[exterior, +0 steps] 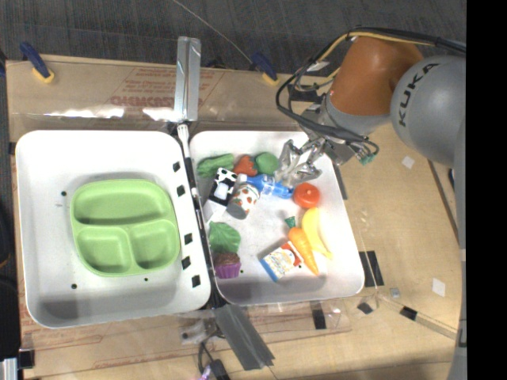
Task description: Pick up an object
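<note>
In the right bin (354, 269) sits all the loose clutter, which is why the arm (380, 74) reaches in from the right and hangs its gripper (299, 163) over that bin's upper right part. The toys are heaped toward the top and middle: a green leafy piece (215, 165), a red piece (245, 165) and a green round piece (267, 162) lie in a row near the far wall, with a black and white toy (225, 185) and a small cup (243, 200) just below them. A blue bottle (272, 188) lies on its side directly beneath the gripper, its end beside a tomato (306, 195). The bottle looks the likeliest target, since the gripper hangs straight above it, though nothing is visibly between the fingers; whether they stand apart or together I cannot tell, as they blur into shiny metal against the toys. Further down, a banana (314, 232) and a carrot (301, 247) lie side by side, touching, with a small box (280, 261) against the carrot; a lettuce (224, 235) and a purple cupcake (226, 264) sit by the left wall. The left bin (40, 172) carries a green tray (124, 226) with 3 compartments, set flat in its middle, probably as a drop place. The crowding near the bottle could make a clean grip awkward, because the tomato may get nudged. The worktop (396, 323) around both bins carries tape marks.
</note>
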### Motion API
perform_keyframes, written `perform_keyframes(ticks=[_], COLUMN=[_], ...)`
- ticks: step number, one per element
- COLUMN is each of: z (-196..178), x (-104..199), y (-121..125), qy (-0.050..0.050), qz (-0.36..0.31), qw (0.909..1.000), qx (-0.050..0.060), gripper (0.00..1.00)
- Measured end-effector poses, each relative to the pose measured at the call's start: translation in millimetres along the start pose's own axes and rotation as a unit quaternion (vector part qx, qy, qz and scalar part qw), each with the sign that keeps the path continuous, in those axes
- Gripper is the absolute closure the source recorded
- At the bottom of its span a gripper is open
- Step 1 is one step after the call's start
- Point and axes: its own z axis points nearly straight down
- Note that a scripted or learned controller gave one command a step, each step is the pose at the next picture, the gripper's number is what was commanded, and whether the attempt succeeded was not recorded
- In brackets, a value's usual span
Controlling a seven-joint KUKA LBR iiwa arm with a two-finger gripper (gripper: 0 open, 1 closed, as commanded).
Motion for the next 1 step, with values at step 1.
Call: perform_keyframes(ticks=[1], z=[2.3], x=[-0.9], y=[-2.1], qy=[-0.002], qz=[-0.212], qw=[0.9774], qx=[0.005], gripper=[1.0])
